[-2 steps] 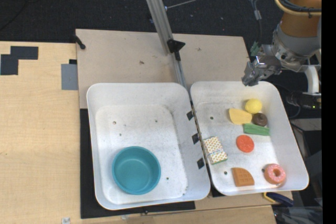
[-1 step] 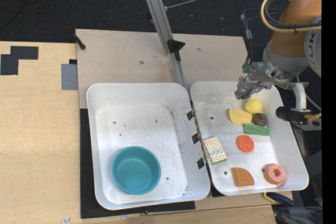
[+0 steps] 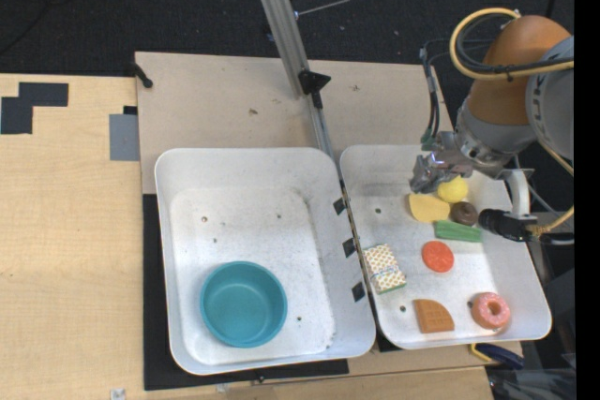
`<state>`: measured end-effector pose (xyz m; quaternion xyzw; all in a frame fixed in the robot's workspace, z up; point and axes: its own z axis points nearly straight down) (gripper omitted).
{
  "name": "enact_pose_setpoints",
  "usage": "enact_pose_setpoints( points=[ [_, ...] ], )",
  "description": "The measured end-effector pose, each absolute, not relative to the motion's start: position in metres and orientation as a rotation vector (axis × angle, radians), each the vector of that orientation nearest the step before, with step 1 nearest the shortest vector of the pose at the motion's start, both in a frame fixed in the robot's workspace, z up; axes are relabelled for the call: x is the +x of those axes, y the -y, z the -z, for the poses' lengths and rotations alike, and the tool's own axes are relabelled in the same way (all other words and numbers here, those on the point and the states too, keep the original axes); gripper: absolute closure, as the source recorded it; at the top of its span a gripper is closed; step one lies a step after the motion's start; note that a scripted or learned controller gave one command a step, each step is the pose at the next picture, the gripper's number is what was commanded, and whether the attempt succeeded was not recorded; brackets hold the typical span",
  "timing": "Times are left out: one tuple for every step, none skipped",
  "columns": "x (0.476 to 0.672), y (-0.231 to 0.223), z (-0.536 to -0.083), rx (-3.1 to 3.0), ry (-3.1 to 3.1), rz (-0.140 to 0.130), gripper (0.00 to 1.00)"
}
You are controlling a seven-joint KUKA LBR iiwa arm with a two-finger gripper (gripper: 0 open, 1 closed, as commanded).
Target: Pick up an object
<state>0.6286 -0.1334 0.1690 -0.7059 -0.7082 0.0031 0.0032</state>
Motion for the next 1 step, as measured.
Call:
enact_pose_setpoints(
  points=[
    [0.6294, 0.1359, -0.1044, -2.212, 2.220, -0.010, 0.00]
  ],
)
